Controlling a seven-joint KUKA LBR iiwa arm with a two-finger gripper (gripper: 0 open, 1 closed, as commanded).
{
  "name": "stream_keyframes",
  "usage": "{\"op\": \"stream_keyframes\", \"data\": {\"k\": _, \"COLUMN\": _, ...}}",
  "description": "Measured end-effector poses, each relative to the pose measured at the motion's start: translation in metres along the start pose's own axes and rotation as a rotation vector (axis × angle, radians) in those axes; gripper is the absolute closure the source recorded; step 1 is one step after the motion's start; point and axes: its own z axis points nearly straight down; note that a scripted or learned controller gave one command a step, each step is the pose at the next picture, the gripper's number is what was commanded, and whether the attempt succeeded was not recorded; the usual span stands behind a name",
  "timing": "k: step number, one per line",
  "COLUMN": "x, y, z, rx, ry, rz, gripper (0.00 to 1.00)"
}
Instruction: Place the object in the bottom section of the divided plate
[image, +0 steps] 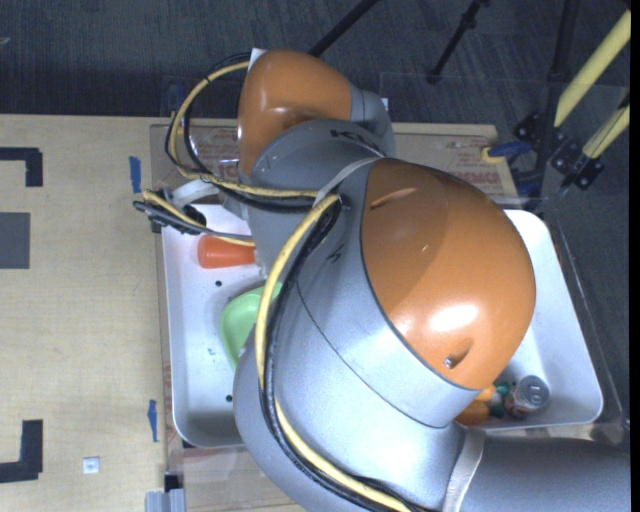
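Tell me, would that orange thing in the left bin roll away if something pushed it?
Probably. The orange object looks rounded and tapered, lying on its side on the left bin floor, so a nudge might roll it in a curve. It looks like smooth plastic, likely light and a bit slippery.

Grey arm (340, 380), glossy orange domed joint caps, yellow-black cables alongside.

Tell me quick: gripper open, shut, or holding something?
Gripper: cannot be told. The arm covers it over the left bin, near an orange object and a green object.
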Motion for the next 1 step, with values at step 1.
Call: {"op": "stream_keyframes", "data": {"k": 1, "x": 0.0004, "y": 0.0010, "z": -0.0092, "rx": 0.001, "ry": 0.001, "rz": 0.003, "gripper": 1.00}}
